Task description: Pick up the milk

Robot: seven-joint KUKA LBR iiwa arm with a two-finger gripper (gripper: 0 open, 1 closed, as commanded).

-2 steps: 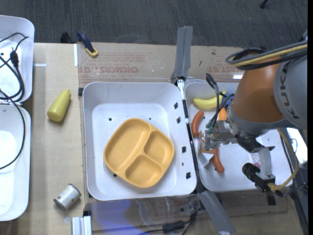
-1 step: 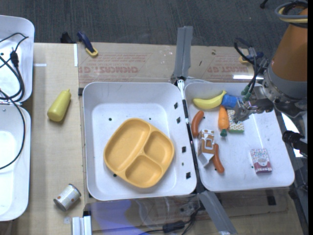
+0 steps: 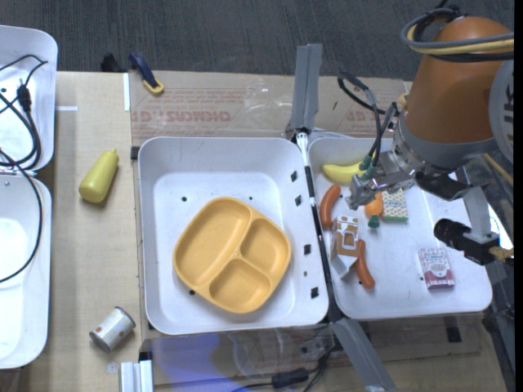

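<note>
Hovering low over the right bin, my tool sits near that bin's back-left part, hung from the orange-banded arm; I cannot tell from this angle how it is set. Just behind it, to its left, lies a banana, and right beside it on the other side is a green-checked packet with a small orange piece touching that. Nearer the bin's front from the tool I see two sausages, a brown-and-white carton, and, well off toward the front-right corner, the milk lying by itself. Across the divider, the left bin holds a yellow divided plate.
</note>
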